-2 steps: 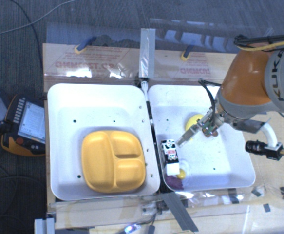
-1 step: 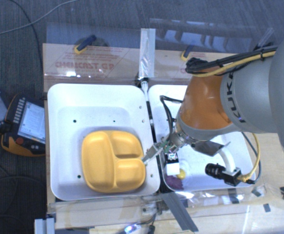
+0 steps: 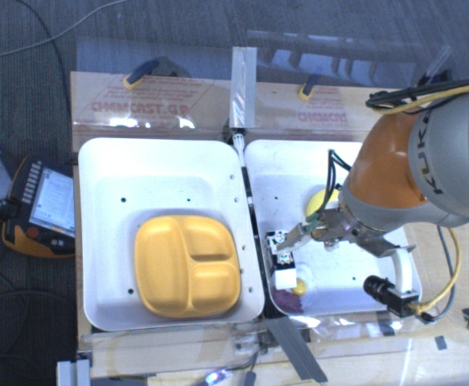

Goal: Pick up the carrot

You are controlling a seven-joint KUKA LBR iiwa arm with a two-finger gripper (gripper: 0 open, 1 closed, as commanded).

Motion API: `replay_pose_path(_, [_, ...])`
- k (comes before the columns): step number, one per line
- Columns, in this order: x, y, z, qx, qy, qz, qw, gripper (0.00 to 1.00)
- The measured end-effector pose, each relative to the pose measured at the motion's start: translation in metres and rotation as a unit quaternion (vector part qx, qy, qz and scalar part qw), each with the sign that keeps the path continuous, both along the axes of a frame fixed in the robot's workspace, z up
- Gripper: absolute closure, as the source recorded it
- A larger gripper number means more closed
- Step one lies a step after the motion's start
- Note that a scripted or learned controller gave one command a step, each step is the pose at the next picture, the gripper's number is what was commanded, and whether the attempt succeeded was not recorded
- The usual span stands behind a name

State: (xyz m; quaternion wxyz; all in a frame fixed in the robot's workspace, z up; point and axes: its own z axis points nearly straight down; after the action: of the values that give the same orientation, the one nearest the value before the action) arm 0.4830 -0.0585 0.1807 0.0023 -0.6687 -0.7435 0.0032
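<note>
Currently the gripper (image 3: 281, 252) sits low in the right bin (image 3: 343, 296), left near side; claw state unclear. No carrot identifiable; small yellow (image 3: 301, 283) and purple (image 3: 286, 299) items lie just nearer.

Carrot: can't make it out for certain from my feed. Best candidate is small yellow-orange piece (image 3: 301, 284), lower centre of frame, right of middle. Lies low on floor of right bin (image 3: 343, 153), near that bin's lower left corner. Sits just above purple item (image 3: 287, 300), seemingly touching it. Too small to read shape or pose.
</note>
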Motion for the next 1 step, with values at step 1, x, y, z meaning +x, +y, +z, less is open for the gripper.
replay_pose_path(1, [0.0008,0.0370,0.0000,-0.0004,0.000,-0.135,0.9909,0.00])
